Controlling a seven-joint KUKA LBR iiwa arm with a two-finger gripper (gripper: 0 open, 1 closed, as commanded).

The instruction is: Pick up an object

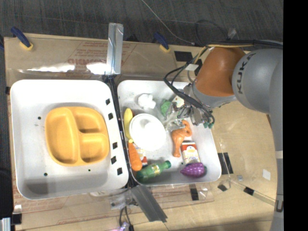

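Note:
The right bin (pixel 208 139) holds several toys: a white bowl (pixel 147 131), a yellow banana (pixel 127 119), an orange carrot (pixel 134 158), a green bottle (pixel 153 170), purple grapes (pixel 193 169), a small bottle with an orange label (pixel 190 152), an orange chicken-leg shape (pixel 180 134), a green piece (pixel 166 107) and a white lump (pixel 145 100). My gripper (pixel 183 113) is low in this bin's upper right, just above the orange chicken-leg shape and right of the green piece. The wrist and cables hide its fingers.
The left bin (pixel 29 100) holds a yellow divided tray (pixel 77 134). A metal clamp (pixel 115 47) stands at the far edge between the bins. My arm (pixel 240 78) covers the right bin's far right corner. Brown bench surface lies to the right.

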